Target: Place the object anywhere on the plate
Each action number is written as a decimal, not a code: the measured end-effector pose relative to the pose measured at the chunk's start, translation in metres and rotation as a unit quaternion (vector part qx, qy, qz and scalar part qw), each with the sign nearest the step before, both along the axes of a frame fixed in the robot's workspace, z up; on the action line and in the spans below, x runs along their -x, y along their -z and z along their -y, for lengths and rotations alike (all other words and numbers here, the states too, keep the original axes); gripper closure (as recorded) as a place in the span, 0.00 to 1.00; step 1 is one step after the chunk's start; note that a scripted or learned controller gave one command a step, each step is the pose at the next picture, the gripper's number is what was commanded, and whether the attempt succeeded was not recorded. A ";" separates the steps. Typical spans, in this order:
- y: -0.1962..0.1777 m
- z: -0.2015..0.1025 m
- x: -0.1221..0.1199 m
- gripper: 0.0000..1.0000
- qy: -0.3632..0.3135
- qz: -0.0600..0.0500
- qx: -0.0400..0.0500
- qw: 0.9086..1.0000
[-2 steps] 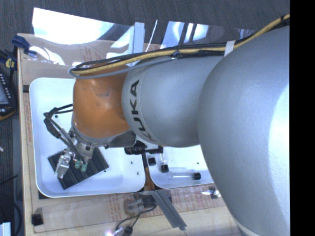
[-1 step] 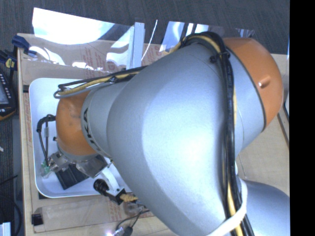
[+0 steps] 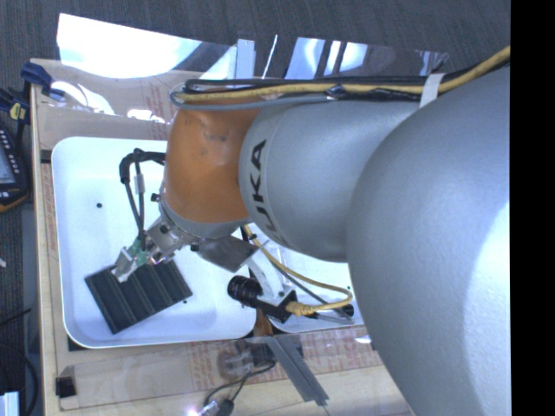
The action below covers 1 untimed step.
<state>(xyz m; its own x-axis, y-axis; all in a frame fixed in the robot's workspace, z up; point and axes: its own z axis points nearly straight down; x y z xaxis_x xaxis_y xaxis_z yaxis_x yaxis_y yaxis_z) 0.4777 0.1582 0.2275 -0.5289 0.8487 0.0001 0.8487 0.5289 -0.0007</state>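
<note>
- The grey arm leans far over the left bin, orange band low above it
- Gripper sits right at the upper edge of a dark ribbed rectangular object lying flat on the bin floor
- Spread or pinched? Cannot tell from here
- No plate identified; my read: placement not done, grasp and carry remain
</note>
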 end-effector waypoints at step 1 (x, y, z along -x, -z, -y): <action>0.053 -0.048 0.003 1.00 0.057 -0.003 0.002 0.998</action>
